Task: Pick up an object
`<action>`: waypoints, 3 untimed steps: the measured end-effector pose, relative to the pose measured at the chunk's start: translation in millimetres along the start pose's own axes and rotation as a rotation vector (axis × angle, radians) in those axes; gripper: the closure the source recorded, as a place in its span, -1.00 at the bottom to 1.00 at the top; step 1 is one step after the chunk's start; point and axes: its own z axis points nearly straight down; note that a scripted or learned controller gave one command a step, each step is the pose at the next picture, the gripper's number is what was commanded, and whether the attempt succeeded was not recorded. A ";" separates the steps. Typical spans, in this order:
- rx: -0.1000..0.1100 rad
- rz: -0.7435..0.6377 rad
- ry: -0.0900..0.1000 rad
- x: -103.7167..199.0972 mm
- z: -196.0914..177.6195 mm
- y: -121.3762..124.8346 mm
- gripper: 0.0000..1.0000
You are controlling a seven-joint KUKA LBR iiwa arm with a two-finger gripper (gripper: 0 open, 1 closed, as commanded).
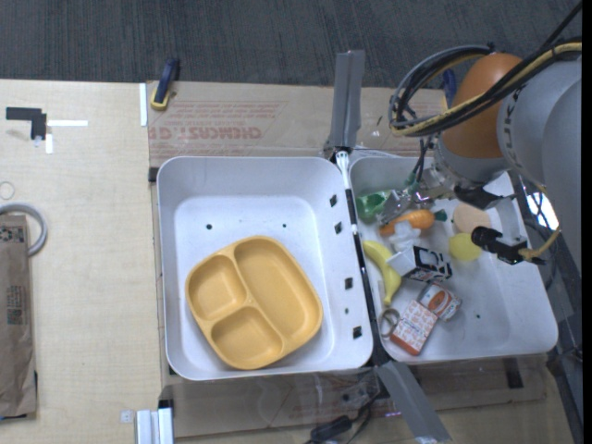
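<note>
The right bin (pixel 499 326) holds a heap of small items. A yellow banana (pixel 384 265) lies along its left wall, with a green item (pixel 372 202) and a small orange item (pixel 417 218) above it. A yellow lemon-like piece (pixel 462 246) and a pale peach piece (pixel 470 218) sit further right. A black-and-white packet (pixel 430 263) and a red-and-white packet (pixel 416 324) lie lower down. My gripper (pixel 418 192) hangs low over the bin's upper left part, just above the orange item, under the arm's orange band (pixel 481 100).
The left bin (pixel 185 202) holds a yellow three-part plate (pixel 254 301). A cardboard sheet (pixel 222 118) lies behind the bins, and a brown bag (pixel 14 313) sits at the far left of the bench. Cables loop above the arm's wrist.
</note>
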 end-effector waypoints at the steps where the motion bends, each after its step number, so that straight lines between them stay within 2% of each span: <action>1: 0.000 -0.220 0.001 11.9 0.4 -84.6 -1.00; 2: -0.002 -0.407 0.000 -19.0 -83.7 -86.8 -1.00; 3: -0.011 -0.399 -0.006 -34.3 -7.6 -88.4 -1.00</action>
